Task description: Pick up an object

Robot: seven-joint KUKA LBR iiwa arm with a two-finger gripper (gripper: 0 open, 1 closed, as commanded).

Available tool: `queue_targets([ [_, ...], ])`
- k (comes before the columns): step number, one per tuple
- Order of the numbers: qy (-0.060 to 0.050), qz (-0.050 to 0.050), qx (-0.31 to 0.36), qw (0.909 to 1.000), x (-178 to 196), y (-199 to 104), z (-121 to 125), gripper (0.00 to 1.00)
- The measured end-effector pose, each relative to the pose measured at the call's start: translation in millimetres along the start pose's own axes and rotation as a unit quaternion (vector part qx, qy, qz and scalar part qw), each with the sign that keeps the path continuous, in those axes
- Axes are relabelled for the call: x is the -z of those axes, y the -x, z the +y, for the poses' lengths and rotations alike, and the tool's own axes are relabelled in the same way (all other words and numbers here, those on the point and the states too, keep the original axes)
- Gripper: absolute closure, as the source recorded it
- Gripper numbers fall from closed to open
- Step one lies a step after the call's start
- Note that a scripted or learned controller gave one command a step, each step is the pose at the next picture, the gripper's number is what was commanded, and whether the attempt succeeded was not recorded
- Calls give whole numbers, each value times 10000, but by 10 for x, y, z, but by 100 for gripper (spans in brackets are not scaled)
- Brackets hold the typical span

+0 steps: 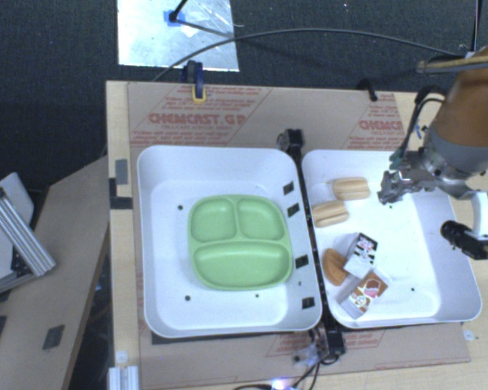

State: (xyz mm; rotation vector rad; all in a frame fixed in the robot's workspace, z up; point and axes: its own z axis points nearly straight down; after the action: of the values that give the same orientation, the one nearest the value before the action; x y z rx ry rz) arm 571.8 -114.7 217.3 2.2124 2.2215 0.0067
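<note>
**Inspector:** Report what is lying in the right bin (439,283), nearest the camera first.

**Operator:** At that bin's near edge a small printed carton (364,292) is lying flat, towards its corner on the view's left. Just beyond it an orange piece (333,266) is resting against a small black-and-white box (360,250); the two are touching. Farther in, a lower roll (330,214) is sitting close to the bin's wall on the view's left. An upper roll (350,188) is lying just behind it, apart from it.

**Inspector:** And your gripper?

**Operator:** My gripper (389,192) is hanging over the far half of the right bin, just beside the upper roll on the view's right. I am seeing nothing gripped in it. Whether it is standing wide or narrow I cannot tell; it is reading as a dark shape. My arm (472,112) is reaching in over the bin's far corner on the view's right.

**Inspector:** Anything alongside?

**Operator:** The left bin (163,218) is standing against the right bin, walls touching, and is carrying a green divided plate (240,242). A printed cardboard sheet (228,116) is showing beyond the right bin's far rim.
</note>
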Motion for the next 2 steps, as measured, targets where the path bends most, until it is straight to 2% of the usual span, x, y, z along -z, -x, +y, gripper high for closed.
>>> queue_targets([
  [1,-26,18,27,10000,-73,-534,8,100],
  [2,-23,19,32,10000,61,-1056,42,100],
])
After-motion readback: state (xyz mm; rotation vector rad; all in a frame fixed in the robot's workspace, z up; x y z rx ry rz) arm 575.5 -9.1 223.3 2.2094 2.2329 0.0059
